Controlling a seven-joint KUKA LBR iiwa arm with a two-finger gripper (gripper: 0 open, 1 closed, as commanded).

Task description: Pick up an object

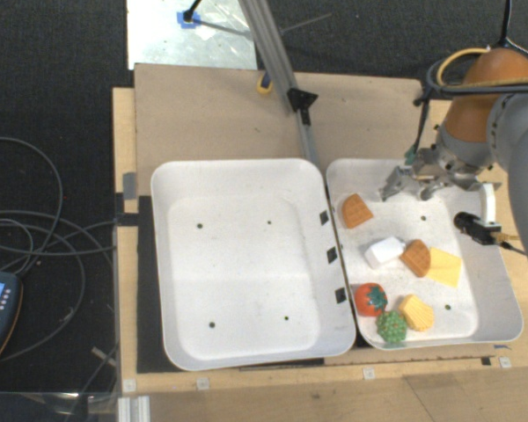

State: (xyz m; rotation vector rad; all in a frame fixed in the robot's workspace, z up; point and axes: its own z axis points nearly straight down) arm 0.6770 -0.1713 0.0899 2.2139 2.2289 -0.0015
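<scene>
One grey arm [510, 121] reaches over the right bin [502, 310], its jaws [411, 189] spread, gripping nothing.

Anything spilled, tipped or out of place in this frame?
Nothing stands out. All the toy food pieces lie inside the right bin, none over the rim. The pincer hangs over that bin's far end, apart from the waffle piece.

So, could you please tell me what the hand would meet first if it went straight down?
Probably bare floor of the right bin, near its back wall; the waffle lies off to the side. Depth is unclear.
</scene>
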